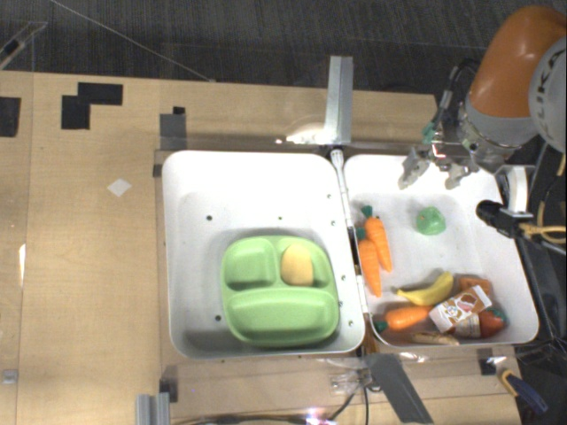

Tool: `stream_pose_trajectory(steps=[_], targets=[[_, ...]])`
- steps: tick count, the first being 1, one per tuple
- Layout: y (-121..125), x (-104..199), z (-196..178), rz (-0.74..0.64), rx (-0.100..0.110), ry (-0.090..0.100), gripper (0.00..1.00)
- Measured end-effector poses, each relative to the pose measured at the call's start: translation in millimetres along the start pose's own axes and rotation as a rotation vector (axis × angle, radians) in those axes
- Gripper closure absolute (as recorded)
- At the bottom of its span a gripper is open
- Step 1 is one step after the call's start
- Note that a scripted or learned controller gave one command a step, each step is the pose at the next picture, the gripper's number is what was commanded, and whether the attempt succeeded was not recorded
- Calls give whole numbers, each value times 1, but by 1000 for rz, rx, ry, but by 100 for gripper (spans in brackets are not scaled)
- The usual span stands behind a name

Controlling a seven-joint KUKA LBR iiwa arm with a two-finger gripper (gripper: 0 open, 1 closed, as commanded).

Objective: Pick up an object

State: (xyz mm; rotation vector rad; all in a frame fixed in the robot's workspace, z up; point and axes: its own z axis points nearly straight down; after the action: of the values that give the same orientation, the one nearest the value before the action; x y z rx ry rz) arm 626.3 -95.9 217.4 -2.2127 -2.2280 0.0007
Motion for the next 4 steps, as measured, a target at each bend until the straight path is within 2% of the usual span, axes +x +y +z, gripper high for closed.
stream_pose_trajectory(steps=[1, 2, 3, 4], targets=[[7, -12, -10, -170, -3, -1, 0], [-7, -75, 65, -7, -1, -1, 0], [-8, -81, 123, 37, -5, -1, 0], [46, -91, 130, 73, -11, -2, 0]])
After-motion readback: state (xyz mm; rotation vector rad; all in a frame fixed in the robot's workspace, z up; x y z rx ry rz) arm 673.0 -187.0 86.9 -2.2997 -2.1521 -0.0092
